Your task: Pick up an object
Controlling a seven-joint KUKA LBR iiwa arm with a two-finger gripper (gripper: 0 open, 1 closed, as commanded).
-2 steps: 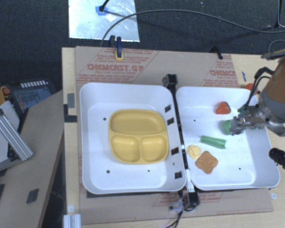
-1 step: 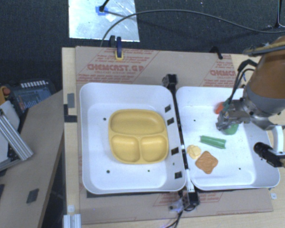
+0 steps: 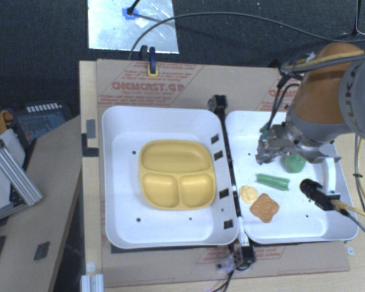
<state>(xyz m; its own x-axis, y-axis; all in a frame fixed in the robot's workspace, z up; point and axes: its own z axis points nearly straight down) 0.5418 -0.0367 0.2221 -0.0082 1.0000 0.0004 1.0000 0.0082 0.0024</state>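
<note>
Gripper (image 3: 266, 151), whose grip I cannot make out from my console, hangs low in the right white bin (image 3: 243, 126) just beside the round green object (image 3: 294, 162), presumably my target, lying near the green stick-shaped piece (image 3: 272, 181).

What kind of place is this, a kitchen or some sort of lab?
Most likely a robotics lab bench, not a kitchen. A grey and orange arm works over two white bins taped to cardboard, loose cables trail across, and the food pieces, like the green stick, look like toys.
</note>
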